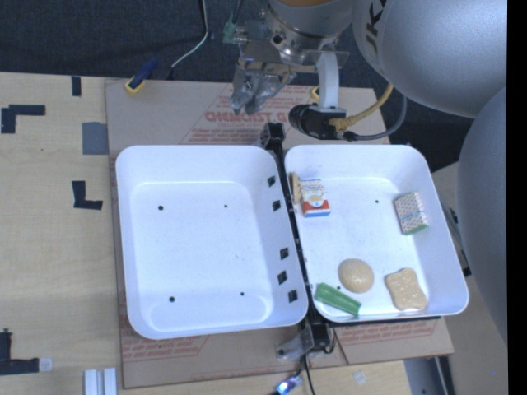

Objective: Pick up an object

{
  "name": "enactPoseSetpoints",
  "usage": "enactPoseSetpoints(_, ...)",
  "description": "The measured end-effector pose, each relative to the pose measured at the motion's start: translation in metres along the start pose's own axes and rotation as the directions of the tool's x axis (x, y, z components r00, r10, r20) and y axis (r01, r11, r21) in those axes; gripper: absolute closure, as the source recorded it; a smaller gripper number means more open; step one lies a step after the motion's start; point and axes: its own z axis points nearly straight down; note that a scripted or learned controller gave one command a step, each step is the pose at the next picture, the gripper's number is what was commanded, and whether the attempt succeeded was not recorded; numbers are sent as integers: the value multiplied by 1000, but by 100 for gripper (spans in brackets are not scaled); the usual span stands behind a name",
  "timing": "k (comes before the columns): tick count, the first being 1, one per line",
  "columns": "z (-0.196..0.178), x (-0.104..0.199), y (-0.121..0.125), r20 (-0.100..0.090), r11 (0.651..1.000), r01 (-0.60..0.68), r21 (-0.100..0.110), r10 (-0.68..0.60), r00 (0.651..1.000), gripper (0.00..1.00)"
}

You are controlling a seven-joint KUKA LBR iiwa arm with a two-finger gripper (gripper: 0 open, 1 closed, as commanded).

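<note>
My gripper [257,97] hangs high above the far edge of the bench, behind the seam between the two bins, with nothing visibly held. The right bin [370,164] holds a small red, white and blue box [313,197] near its far left corner. A speckled greenish block [411,212] lies at its right side. Near the front lie a round beige lump [356,275], a tan biscuit-shaped piece [406,290] and a green stick [338,299].
The left bin [132,171] sits beside the right one, joined by black clips along the seam [283,245]. Both rest on a cardboard sheet [165,109]. The large grey arm [445,39] fills the upper right.
</note>
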Motion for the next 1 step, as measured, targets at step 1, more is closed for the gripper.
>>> enactPoseSetpoints(1, -21, 66, -7, 0, 1000, -1, -2, 1, 1000, 100)
